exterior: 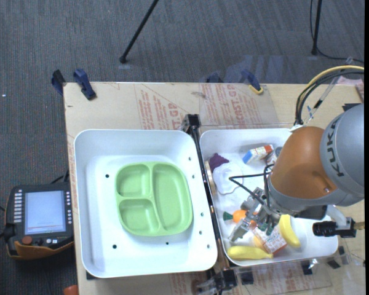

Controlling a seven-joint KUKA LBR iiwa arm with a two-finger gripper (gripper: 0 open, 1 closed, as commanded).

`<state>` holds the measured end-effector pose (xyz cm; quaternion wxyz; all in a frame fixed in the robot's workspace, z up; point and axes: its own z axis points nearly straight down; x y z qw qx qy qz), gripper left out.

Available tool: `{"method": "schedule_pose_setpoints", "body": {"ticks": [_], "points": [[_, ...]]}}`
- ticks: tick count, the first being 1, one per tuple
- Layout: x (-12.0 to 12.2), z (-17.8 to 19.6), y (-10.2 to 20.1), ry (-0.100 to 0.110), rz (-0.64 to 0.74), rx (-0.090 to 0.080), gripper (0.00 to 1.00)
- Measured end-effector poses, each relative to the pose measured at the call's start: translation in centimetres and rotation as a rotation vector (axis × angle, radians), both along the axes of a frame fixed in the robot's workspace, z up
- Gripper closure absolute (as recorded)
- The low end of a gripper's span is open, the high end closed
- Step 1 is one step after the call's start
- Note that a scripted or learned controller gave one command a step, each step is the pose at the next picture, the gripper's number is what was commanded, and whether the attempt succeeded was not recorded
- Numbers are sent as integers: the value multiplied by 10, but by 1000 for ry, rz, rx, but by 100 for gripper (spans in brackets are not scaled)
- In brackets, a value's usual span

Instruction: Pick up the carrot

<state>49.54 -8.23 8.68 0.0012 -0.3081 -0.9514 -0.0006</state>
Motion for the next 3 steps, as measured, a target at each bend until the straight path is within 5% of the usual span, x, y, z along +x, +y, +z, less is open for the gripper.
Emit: {"method": "schedule_pose_setpoints", "body": {"ticks": [1, 2, 3], "points": [[11, 0, -3, 2, -505, -2, 0], [12, 9, -2, 4, -499, -2, 100], [-10, 101, 81, 1, -922, -1, 100]]}}
